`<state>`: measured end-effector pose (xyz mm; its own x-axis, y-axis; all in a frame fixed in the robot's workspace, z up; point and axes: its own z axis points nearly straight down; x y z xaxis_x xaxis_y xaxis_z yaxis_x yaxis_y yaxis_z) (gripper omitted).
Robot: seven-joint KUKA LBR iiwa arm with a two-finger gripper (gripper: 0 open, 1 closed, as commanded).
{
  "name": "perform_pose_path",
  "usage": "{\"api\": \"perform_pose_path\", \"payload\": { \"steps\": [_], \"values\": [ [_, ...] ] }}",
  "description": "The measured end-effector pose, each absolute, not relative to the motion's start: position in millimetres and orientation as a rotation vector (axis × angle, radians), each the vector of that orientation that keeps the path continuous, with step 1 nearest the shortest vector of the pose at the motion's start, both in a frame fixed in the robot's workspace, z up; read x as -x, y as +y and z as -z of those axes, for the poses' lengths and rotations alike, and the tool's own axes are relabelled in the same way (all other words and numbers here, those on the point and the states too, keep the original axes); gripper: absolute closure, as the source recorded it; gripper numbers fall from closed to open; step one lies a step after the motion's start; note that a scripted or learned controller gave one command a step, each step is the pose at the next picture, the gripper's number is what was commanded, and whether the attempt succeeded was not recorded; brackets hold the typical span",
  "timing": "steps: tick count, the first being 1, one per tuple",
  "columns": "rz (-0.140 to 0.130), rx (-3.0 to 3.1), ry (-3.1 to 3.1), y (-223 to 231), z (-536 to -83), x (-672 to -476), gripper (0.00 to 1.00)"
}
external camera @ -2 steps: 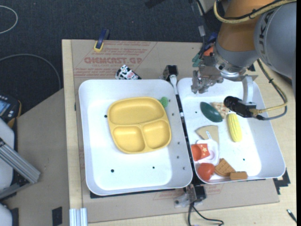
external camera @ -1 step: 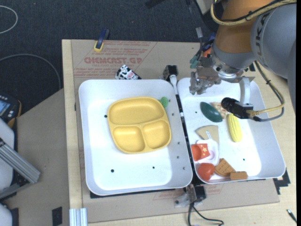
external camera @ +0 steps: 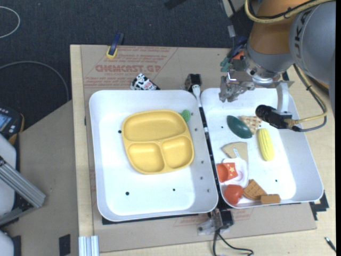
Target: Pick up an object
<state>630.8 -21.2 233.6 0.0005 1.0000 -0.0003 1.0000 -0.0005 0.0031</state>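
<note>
Claw (external camera: pixel 230 93) is hanging at the top edge of the right bin (external camera: pixel 303 159), upper right of frame; open or closed, cannot tell, nothing visibly between its tips. Dark green leaf-shaped piece (external camera: pixel 238 126) is lying just below it, apart from it. Corn cob (external camera: pixel 265 143) is sitting lower right of that piece. Tomato (external camera: pixel 233 194) is resting at the bin's bottom. Yellow divided tray (external camera: pixel 157 141) is sitting in the left bin (external camera: pixel 106 185).

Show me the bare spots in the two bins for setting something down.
Left bin: floor around the yellow tray, widest along the near edge. Right bin: bare right of the corn. Crowded: its left side, teal piece down to the tomato.
</note>
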Motion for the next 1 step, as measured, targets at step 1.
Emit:
{"api": "perform_pose_path", "payload": {
  "steps": [1],
  "values": [
    [0.001,-2.221,2.225,-7.0,-228.6,-627.2,1.00]
  ]
}}
